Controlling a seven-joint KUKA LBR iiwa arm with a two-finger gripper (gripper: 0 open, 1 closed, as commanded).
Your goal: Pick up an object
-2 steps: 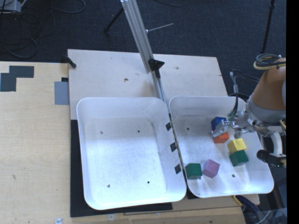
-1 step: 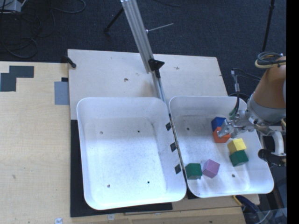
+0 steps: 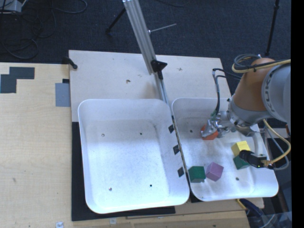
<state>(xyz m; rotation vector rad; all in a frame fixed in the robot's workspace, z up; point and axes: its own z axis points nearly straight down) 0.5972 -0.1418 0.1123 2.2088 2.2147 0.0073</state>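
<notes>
Orange-red is the colour of the small object (image 3: 209,133) that is lying in the right bin (image 3: 266,186), in its middle part, a little toward the far side. The gripper (image 3: 214,125) is hanging directly over this object and seems to be touching its top, but it is too small and blurred here to tell whether the fingers are spread or closed, or whether they are holding the object, so I cannot tell. The grey arm (image 3: 273,91) with its orange band (image 3: 249,87) is reaching in from the right and is covering the far right part of this bin. Cables are hanging around the wrist.

Other things are lying in the same bin, all nearer than the orange-red object. A green cube (image 3: 197,174) is sitting close to the left wall of the bin, and a purple block (image 3: 214,171) is lying just beside it on the right. Farther right, a yellow block (image 3: 240,147) is resting, and a dark green block (image 3: 241,163) is sitting just near of it. These four are well apart from the gripper.

The left bin (image 3: 90,127) is standing beside the right one, and their walls are meeting in the middle. A long metal bar (image 3: 142,37) is slanting up from this meeting line toward the far side.
</notes>
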